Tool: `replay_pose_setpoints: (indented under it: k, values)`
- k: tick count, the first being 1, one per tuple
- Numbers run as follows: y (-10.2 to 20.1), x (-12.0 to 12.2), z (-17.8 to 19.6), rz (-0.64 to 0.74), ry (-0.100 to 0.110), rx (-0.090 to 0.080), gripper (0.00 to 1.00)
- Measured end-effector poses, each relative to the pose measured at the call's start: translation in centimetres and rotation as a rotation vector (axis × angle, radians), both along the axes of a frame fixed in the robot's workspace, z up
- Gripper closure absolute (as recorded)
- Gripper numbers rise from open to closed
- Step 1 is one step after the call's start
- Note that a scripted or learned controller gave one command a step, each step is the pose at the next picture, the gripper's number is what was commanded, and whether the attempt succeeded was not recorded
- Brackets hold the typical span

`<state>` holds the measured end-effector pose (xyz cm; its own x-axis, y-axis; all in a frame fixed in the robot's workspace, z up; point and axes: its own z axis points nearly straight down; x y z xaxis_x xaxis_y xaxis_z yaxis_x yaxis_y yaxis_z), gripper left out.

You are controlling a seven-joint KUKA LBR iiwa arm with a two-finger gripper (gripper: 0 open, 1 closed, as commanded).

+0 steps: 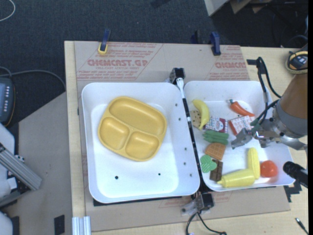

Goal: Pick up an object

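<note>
Arm: grey arm with orange band enters from the right, wrist over the right bin's right side.
Gripper: two-finger metal gripper [243,139] low over the right shallow white plastic bin [215,86], fingers pointing left; cannot tell whether they are apart or together, and nothing is seen between them.
Nearest item: red-and-white flat packet [238,125], just above-left of the gripper.
Other items, right bin: yellow plastic banana [202,113], orange toy carrot [240,108], red-and-white carton [215,125], green oblong piece [215,137], tan waffle-textured piece [214,151], yellow corn cob [253,162], red round tomato [268,169], long yellow squash-shaped piece [237,179].
Left bin: second shallow white plastic bin [93,146] holds a yellow three-compartment plastic plate [132,128], well apart from the gripper.
</note>
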<state>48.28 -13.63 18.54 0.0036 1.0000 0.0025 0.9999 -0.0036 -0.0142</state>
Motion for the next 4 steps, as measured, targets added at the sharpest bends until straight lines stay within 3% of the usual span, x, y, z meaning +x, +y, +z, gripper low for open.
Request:
replay_pose_setpoints:
  k: [1, 2, 3, 4]
  values:
    - [0.0, 0.3, 0.7, 0.003, -0.014, -0.003, 0.0]
    - [1.1, 0.1, -4.3, 0.004, -0.007, 0.001, 0.0]
    - [1.2, 0.2, -9.3, 0.003, -0.013, 0.002, 0.0]
    - [1.2, 0.4, -7.9, 0.004, -0.022, 0.0, 1.0]
